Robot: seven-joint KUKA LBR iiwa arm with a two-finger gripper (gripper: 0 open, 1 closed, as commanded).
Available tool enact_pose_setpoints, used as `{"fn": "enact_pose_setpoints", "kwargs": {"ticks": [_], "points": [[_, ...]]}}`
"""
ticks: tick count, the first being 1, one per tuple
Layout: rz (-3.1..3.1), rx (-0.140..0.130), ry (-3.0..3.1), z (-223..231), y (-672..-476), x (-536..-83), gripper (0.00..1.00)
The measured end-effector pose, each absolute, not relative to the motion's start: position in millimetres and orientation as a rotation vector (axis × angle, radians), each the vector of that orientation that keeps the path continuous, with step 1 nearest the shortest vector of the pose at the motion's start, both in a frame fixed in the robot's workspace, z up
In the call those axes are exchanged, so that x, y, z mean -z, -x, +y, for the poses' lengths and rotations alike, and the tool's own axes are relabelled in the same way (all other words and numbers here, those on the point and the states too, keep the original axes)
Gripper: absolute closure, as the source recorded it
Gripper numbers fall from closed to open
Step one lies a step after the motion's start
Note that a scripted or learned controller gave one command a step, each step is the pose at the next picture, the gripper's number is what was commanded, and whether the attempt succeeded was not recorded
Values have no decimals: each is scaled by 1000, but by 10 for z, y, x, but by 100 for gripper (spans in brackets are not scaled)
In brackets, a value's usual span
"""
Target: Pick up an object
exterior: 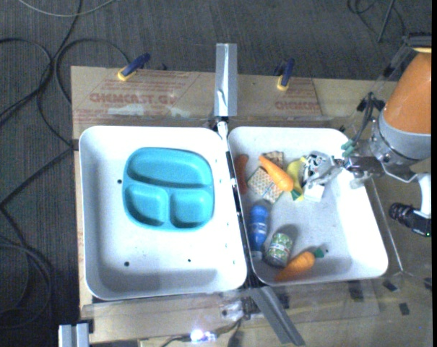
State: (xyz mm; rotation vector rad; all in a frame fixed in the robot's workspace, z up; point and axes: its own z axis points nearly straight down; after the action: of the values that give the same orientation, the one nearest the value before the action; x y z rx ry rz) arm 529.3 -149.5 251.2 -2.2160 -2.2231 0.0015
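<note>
My gripper [317, 170] reaches in from the right and hangs low over the upper middle of the right bin [362, 230]. It sits right beside a yellow banana-like piece [295, 170] and an orange carrot [276, 173]. A small white object [312, 192] lies just under its tip; I cannot tell whether it touches it. Further left are a checkered packet [261, 185] and a reddish sausage [241, 173]. Toward the front lie a blue bottle [258, 225], a green can [279, 246] and a second carrot [300, 264].
The left bin [102, 251] holds a blue divided tray [169, 186]. A ridge between the bins runs down the middle. The arm's orange band [412, 96] and grey wrist overhang the right bin's far right rim. Clamps and cables lie behind the bench.
</note>
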Motion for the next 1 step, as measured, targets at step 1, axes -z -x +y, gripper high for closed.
{"fn": "enact_pose_setpoints", "kwargs": {"ticks": [1], "points": [[-2278, -4, 2158, -1280, -5819, -1588, 0]]}}
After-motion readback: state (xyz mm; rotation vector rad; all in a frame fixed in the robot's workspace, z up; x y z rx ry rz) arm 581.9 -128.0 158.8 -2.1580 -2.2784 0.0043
